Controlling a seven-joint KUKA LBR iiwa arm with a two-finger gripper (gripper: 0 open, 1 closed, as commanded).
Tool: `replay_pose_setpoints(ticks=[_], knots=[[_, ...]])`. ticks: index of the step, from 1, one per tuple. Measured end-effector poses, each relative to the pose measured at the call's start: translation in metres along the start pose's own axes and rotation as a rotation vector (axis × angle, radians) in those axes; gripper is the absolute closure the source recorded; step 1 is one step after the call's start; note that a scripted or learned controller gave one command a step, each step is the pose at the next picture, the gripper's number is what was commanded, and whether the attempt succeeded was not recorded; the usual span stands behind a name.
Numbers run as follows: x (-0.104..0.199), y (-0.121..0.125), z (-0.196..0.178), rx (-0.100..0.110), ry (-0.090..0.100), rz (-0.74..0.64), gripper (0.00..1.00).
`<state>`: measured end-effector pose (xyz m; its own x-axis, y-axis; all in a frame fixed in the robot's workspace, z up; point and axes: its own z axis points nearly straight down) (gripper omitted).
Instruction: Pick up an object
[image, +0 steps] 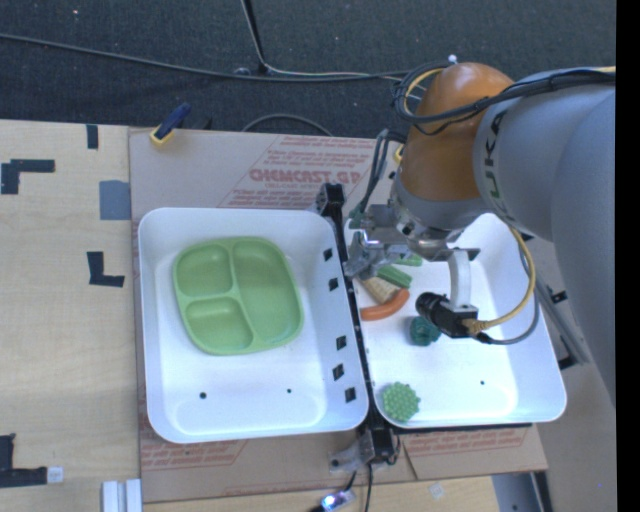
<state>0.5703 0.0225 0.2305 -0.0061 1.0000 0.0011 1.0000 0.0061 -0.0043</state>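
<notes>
My gripper (372, 262) hangs low over the back left part of the right bin (500, 400), just above a small pile of toy food. In that pile lie an orange carrot-like piece (385, 308), a tan wedge (378, 289) and a light green piece (396, 274). A dark teal object (425, 331) rests a little to the right of the pile. Near the bin's front left corner sits a round, bumpy green ball (400, 400). The arm's wrist covers much of the fingers.
The left bin (240, 415) holds a green divided plate (238, 295). A black-clipped divider (345, 330) runs between the two bins. Cables loop from the wrist over the right bin. The arm's large grey body fills the upper right.
</notes>
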Motion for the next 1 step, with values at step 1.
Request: replay_pose_setpoints(ticks=[1], knots=[[0.0557, -0.0129, 0.0122, 0.0, 0.0, 0.0, 1.0]])
